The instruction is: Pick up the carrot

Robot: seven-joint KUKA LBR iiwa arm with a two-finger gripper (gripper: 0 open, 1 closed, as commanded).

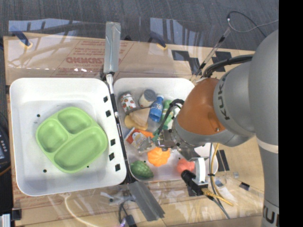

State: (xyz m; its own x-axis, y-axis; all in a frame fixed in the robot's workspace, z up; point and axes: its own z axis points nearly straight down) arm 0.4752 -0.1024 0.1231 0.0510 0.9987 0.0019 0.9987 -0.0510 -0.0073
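Two shallow white bins sit side by side on the bench. The left bin [19, 126] holds one green divided plate [71, 139] with three compartments. The right bin [156, 83] is crowded: one blue-capped clear bottle [155, 111] lying near the centre, one grey-topped round object [147, 97] at its 11 o'clock, one small white and red can [126, 101] toward the bin's 10 o'clock, and one tan bread-like piece [136, 118] just left of the bottle. At the bin's 6 o'clock lie one dark green leafy toy [141, 170], one orange rounded toy [159, 157] and one pink-red piece [185, 165] partly under the arm.

The carrot [147, 133] appears as a thin orange strip near the bin's middle, at 12 o'clock from the orange rounded toy and just below the tan piece; a red and white item [134, 137] touches its left end.

The grey arm with its orange band [201, 110] comes in from 3 o'clock, its wrist bent down over the right bin. The gripper [163, 140] sits low among the clutter just right of the carrot; how far it is spread, or whether it grasps anything, cannot be told.
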